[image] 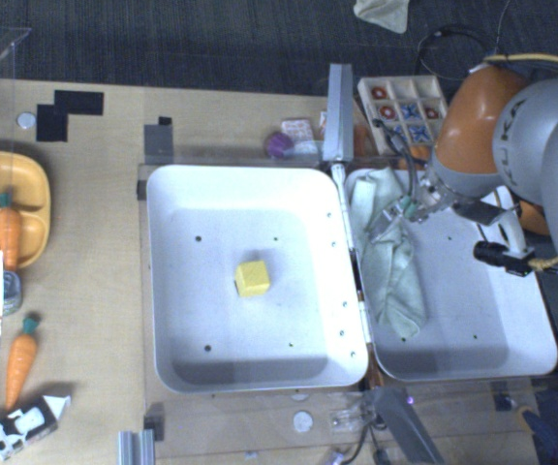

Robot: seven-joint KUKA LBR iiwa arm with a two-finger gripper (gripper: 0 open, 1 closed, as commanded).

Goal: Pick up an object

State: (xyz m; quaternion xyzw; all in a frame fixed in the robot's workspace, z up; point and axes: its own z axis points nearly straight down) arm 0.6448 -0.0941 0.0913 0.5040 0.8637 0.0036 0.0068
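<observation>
A small yellow block [253,278] lies near the middle of the left white bin [192,342]. A pale green cloth [396,277] is crumpled along the left side of the right white bin [497,332], reaching from its far left corner towards the front. My gripper [401,213] comes in from the right and sits low over the upper part of the cloth, right at its folds. The grey arm and its orange band [473,124] hang over the far right of that bin.
A yellow tray [29,177] with a carrot [7,235] sits at the bench's left, with another carrot [19,352] and a toy cow [27,421] in front of it. Behind the bins are a purple item [278,144] and a compartment box [401,107].
</observation>
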